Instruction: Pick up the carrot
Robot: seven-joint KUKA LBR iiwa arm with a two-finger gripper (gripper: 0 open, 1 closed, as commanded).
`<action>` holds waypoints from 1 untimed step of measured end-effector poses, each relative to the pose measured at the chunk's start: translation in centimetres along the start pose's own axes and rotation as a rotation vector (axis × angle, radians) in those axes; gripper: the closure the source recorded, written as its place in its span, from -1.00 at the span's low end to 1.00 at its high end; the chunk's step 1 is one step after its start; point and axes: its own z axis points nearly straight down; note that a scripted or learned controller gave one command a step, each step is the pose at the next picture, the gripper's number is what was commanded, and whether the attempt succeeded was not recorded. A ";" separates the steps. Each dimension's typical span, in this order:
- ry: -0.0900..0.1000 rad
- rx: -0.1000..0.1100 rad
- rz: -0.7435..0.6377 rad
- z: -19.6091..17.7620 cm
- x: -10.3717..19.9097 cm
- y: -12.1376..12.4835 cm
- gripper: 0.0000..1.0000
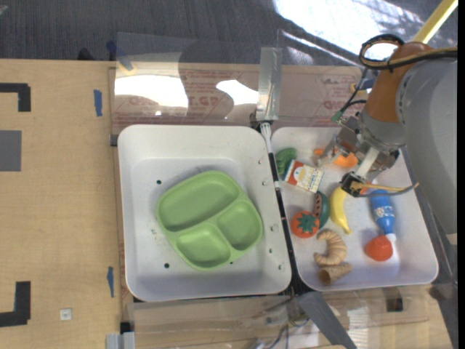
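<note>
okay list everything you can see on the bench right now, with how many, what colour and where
Bins: 2, white, side by side on bench
Divided plate: 1, green, left bin
Banana: 1, yellow, right bin centre
Croissant: 1, tan, right bin front
Bottle: 1, blue and white, right bin, right side
Carton: 1, white and red, right bin, near divider
Carrot: 1, orange, right bin back, at gripper
Gripper: 1, grey, over right bin back

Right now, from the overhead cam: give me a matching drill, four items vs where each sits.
Items:
1. green plate
2. banana
3. croissant
4. blue bottle

Places:
A. near front edge of right bin
B. left bin
C. middle of right bin
D. right side of right bin, beside the orange ball

Pairs: 1-B, 2-C, 3-A, 4-D
</note>
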 end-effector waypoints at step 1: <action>0.002 -0.021 0.083 0.0 -4.4 -1.2 -1.00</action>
